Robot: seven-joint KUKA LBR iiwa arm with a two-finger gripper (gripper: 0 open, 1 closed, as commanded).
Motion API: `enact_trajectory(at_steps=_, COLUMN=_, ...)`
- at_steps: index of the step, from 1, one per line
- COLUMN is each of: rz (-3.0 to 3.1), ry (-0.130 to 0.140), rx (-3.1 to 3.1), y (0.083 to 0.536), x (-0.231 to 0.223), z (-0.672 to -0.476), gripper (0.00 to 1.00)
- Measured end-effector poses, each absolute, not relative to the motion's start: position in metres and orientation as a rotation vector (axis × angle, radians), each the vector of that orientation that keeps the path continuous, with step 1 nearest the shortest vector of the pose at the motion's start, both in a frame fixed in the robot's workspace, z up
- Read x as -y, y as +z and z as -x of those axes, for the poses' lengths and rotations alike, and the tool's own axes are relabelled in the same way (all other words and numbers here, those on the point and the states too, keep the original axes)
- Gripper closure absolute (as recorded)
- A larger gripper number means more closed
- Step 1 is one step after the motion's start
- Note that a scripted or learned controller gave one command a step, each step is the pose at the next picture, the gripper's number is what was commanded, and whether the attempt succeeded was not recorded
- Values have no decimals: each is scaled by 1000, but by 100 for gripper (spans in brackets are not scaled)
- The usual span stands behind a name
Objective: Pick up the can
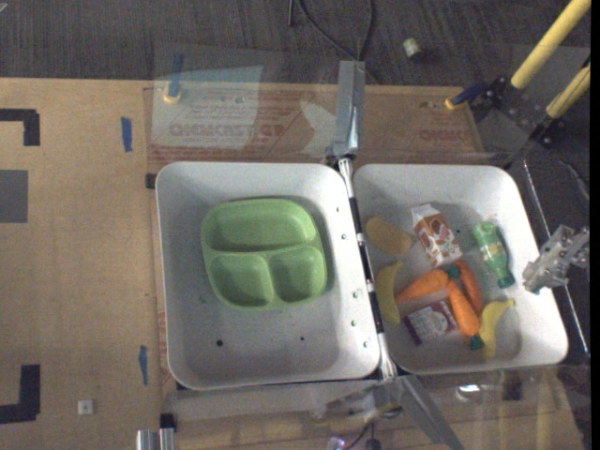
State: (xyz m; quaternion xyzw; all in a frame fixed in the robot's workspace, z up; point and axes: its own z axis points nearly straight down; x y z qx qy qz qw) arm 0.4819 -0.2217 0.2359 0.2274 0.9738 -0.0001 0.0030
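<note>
tool (pixel 555 261) at right bin (pixel 534 204) edge | fingers blurred

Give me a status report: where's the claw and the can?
Gripper at right bin's right rim, off the can. Can lies low in the bin, against carrots. Banana and green bottle sit between them.

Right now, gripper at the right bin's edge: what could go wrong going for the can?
The maroon-and-white labelled can lies crowded against orange toy carrots and a yellow banana; a grasp may catch those instead. The gripper sits over the white right bin's rim; descending there could strike it.
</note>
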Motion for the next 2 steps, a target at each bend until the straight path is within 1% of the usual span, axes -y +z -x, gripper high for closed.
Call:
enact_trajectory(at_steps=1, rz=-597, ry=-2, rx=-3076, y=277, x=222, z=-482, gripper=100)
enact_trajectory(at_steps=2, rz=-633, ry=-1, rx=-3068, y=415, x=225, z=-492, gripper=100)
